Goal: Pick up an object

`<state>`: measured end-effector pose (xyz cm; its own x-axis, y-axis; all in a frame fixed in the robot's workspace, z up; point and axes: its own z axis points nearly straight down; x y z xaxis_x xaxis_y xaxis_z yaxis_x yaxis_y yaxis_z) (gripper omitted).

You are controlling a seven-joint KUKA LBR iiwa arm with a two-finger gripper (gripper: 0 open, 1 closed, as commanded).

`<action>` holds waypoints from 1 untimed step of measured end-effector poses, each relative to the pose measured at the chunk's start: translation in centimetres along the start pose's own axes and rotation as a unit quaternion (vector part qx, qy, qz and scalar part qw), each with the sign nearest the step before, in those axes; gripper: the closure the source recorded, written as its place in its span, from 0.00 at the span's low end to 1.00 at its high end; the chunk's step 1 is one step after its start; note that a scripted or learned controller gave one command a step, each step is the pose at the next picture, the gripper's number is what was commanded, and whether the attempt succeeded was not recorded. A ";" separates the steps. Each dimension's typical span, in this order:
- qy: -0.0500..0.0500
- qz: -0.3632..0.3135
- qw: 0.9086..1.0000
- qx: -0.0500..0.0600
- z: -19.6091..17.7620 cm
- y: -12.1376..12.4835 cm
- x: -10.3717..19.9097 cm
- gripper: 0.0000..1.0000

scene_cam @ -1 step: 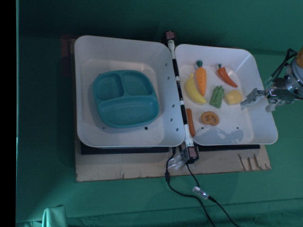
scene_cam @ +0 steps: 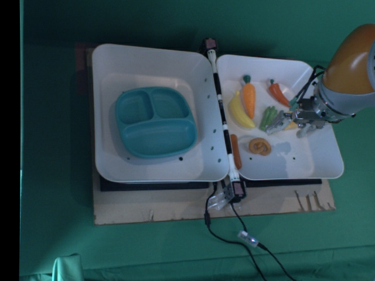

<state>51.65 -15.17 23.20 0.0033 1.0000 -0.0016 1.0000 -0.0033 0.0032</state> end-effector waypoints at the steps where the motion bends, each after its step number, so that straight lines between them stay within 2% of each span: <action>1: -0.001 0.000 1.000 -0.005 4.7 5.0 4.8 0.00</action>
<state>56.67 -10.42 18.51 0.0040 1.0000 -0.0041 0.9999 -0.0039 0.0137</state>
